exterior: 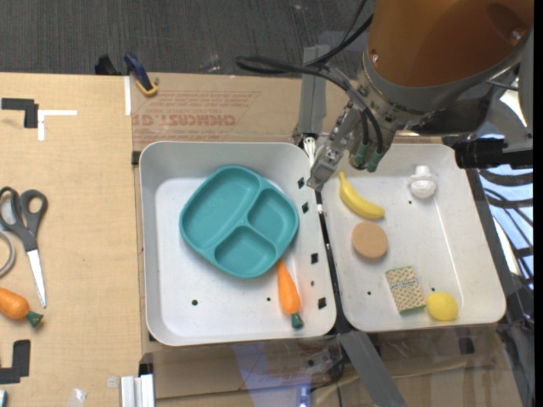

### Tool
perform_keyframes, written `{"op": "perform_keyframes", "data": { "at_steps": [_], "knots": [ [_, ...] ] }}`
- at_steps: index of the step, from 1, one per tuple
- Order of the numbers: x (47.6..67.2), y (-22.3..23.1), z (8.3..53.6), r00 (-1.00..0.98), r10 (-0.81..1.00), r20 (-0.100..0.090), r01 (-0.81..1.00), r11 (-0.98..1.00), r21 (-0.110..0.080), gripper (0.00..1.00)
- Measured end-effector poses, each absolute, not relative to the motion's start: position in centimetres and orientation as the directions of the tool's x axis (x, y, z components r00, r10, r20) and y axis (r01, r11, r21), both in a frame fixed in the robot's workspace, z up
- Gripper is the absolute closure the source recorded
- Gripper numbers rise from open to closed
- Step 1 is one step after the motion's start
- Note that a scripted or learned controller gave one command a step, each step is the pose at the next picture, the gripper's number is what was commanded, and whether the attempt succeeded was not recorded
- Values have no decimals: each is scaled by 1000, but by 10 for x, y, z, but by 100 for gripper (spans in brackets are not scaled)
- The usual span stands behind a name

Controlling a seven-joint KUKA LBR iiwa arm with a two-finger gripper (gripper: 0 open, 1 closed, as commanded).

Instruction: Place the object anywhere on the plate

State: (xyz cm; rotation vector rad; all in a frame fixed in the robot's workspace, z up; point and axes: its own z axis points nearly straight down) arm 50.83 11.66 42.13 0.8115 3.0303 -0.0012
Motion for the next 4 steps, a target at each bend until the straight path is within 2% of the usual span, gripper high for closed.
{"op": "perform_keyframes", "data": {
  "at_steps": [1,2,3,4],
  "knots": [
    [556,119,454,-908,420,-2,420,908,0,100],
    [484,158,388,-961,277,0,277,961,-1,100],
    [592,178,304,-924,382,0,382,924,-1,100],
    [549,116,382,-987,163,-3,163,987,0,100]
  ]
}}
